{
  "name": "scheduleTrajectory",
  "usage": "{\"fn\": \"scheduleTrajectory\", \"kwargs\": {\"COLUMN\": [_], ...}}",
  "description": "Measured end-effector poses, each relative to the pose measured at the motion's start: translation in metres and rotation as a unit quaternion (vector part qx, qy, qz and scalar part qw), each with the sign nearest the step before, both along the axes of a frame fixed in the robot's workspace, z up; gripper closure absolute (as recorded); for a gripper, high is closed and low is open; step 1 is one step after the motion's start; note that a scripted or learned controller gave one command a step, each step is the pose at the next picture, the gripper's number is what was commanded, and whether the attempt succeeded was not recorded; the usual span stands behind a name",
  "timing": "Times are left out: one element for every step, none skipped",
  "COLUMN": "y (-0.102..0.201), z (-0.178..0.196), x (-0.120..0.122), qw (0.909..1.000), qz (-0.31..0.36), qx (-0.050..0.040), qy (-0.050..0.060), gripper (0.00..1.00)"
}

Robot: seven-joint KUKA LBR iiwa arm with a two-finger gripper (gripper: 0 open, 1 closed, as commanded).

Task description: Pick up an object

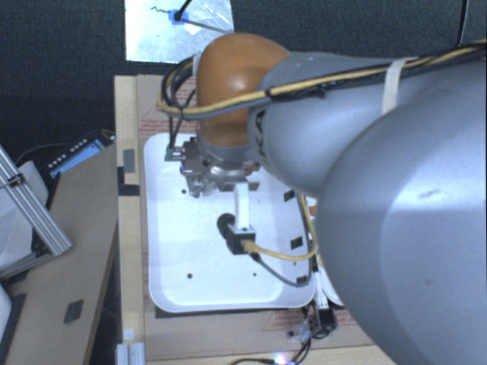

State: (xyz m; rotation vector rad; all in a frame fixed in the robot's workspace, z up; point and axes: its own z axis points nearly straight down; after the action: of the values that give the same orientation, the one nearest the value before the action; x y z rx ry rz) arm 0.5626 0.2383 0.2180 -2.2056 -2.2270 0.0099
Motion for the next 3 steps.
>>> {"fn": "scheduleTrajectory", "kwargs": {"y": [-0.024, -0.008, -0.004], "z": [-0.029, 0.129, 0.013], "x": [-0.061, -0.015, -0.059], "qw": [1.0000, 0.9999, 1.0000], "qz": [-0.005, -0.002, -0.004], "qx": [-0.0012, 0.0038, -0.0022], "qy": [-0.001, -0.015, 0.001], "gripper": [1.00, 1.00, 1.00]}}
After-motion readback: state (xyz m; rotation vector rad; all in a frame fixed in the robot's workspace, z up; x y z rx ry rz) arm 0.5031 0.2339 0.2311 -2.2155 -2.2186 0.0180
